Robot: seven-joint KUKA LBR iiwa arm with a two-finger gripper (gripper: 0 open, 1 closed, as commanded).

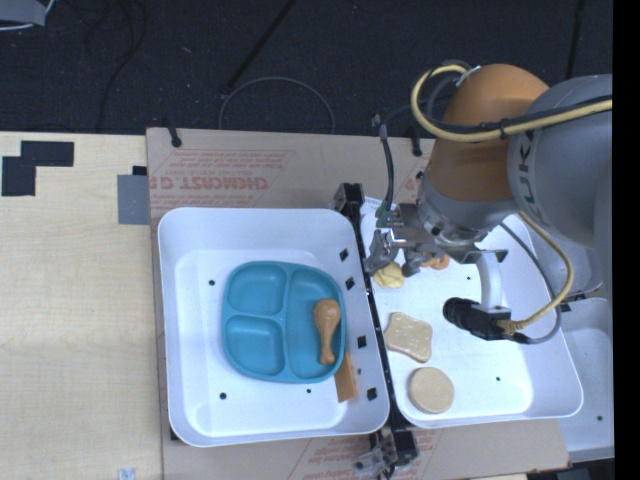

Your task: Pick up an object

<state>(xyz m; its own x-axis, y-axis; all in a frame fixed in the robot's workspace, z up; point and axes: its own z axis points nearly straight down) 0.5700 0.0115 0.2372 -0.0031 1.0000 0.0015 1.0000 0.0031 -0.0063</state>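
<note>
Reaching down into the right-hand shallow white plastic bin (560,388), the grey arm with the orange band (490,133) has its gripper (392,253) low at that bin's upper left corner, right over a small pale yellow lump of toy food (389,277). A small orange piece (438,261) lies just beside it. By my reading this is the approach or closing step of a pick, with nothing lifted yet. Whether the fingers are spread or closed, I cannot tell; the wrist hides them, and nothing is plainly between them.

The next move calls for a firm close on the yellow lump and a straight lift clear of the bin wall, which is close by.

Lower in that bin lie a tan toast-shaped slice (409,336) and a round beige biscuit-like disc (431,390), well apart from the gripper. The left white bin (190,248) bears a blue sectioned plastic plate (262,323) carrying a brown toy drumstick (327,330). Both bins rest on a cardboard sheet (250,168) on the pale wooden desk (70,298); behind is dark floor with loose cables.
</note>
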